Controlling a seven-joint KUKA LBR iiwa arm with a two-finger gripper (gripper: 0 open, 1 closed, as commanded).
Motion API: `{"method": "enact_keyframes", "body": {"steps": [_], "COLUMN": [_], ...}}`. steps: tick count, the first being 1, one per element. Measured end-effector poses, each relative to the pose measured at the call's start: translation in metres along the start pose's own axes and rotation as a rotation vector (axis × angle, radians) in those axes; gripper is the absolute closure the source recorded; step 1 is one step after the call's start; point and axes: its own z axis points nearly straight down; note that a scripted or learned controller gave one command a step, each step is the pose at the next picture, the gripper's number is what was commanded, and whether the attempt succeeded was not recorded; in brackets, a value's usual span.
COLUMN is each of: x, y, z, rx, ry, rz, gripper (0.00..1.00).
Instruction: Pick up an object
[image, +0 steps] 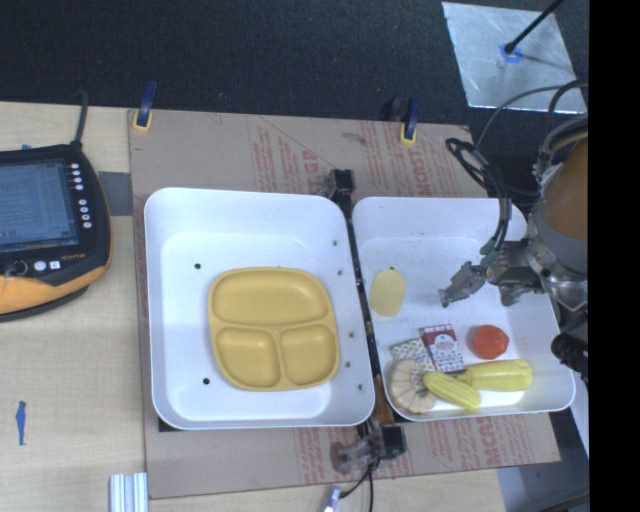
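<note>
The right bin (420, 228) holds several small items. A pale yellow oval piece (388, 291) lies near its left wall, and a red round piece (489, 341) sits toward the right. Along the front wall lie a small red-and-white box (442, 349), a yellow banana-shaped piece (497, 376), a second yellow piece (452, 390) and a tan round disc (407, 385). My gripper (487, 289) hangs over the middle-right of this bin, just behind the red round piece. It stands open with nothing between its fingers (458, 287).
A yellow divided tray (272, 327) lies in the left bin (170, 300). An orange-edged control tablet (45, 225) rests on the bench at far left. Black cables (490, 170) trail behind the right bin, near two clamps at the back edge.
</note>
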Motion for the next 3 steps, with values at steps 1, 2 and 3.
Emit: {"method": "enact_keyframes", "body": {"steps": [1, 2, 3], "x": [-0.064, -0.078, -0.082], "y": [0.024, 0.005, -0.022], "z": [0.065, 0.114, 0.15], "rx": [0.002, 0.001, -0.01], "ry": [-0.002, -0.001, -0.002], "rz": [0.001, 0.001, 0.001], "gripper": [0.0, 0.0, 0.0]}}
